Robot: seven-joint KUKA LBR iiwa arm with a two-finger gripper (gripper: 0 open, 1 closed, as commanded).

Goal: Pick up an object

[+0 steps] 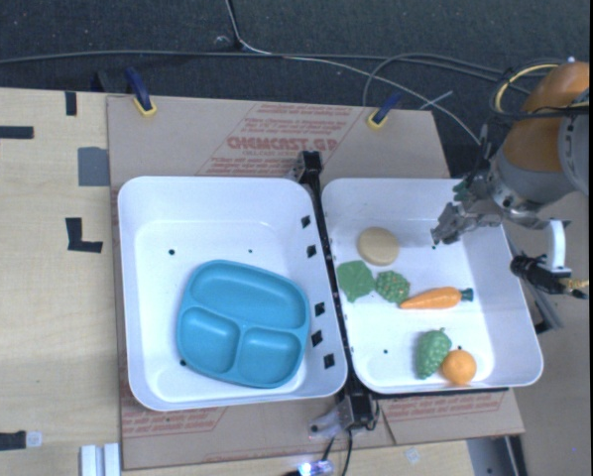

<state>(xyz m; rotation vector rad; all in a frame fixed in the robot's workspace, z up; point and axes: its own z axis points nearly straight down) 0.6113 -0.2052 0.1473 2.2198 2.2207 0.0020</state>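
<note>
Low in the frame's right bin (pixel 520 360) sit an orange (pixel 459 367) and green piece (pixel 432 352), then the carrot (pixel 433 299), two greens, a beige round (pixel 380 246), and the tool (pixel 453 222) poised above, likely choosing; its grip state I cannot tell.

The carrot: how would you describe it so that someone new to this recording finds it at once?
Look in the right-hand white bin, the one nearest the arm. Around the middle of it lies the carrot, pointing sideways with its green stub toward the arm. It is the only long, thin orange piece; the other orange item is round.
</note>
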